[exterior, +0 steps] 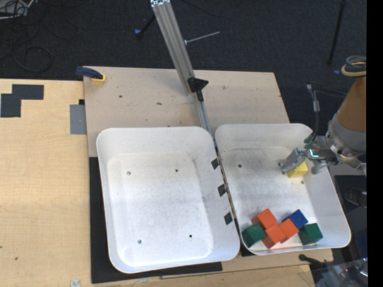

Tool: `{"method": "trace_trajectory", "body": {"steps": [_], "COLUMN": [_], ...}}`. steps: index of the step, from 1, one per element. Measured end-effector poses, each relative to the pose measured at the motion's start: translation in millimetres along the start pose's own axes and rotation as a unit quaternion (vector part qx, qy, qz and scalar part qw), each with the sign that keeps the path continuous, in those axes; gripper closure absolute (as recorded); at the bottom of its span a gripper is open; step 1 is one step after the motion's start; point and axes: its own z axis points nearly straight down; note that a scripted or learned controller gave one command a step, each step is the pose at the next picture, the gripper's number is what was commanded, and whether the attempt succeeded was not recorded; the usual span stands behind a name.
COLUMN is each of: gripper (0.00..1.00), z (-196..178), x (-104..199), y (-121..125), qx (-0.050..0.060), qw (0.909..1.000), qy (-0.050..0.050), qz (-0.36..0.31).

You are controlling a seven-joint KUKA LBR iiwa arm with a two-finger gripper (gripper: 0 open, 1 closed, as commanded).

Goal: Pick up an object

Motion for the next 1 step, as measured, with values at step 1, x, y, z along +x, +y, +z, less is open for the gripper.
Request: {"method": "trace_trajectory", "body": {"steps": [1], "gripper": [0.00], "z": [-2.4], "x": [-0.3], "y": [1.0], "qx": [-0.002], "qw": [1.0000], "qy": [-0.001], "qz": [0.000]}}
